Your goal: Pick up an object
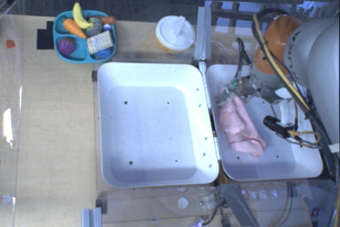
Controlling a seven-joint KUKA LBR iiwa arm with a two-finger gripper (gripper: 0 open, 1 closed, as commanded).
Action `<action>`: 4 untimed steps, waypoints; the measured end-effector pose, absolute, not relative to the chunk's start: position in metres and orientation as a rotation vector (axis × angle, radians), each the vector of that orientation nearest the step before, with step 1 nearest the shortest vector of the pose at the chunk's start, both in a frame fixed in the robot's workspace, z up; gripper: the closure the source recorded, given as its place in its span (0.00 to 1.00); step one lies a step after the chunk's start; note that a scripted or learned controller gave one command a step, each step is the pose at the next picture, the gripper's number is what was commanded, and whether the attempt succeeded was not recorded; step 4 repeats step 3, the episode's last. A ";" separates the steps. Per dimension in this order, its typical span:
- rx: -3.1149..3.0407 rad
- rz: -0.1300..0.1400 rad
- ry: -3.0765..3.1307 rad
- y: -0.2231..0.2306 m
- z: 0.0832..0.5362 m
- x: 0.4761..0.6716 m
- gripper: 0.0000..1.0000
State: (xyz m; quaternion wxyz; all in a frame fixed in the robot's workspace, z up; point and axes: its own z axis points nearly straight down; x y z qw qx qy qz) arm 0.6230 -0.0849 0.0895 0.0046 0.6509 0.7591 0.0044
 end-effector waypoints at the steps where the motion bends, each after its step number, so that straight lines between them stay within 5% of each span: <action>1: 1.847 0.011 2.528 -0.087 0.090 0.630 0.00; 2: 1.842 0.017 2.526 -0.085 0.102 0.633 1.00; 3: 1.601 0.005 2.696 -0.065 0.202 0.657 1.00; 4: 1.601 0.005 2.696 -0.065 0.202 0.657 1.00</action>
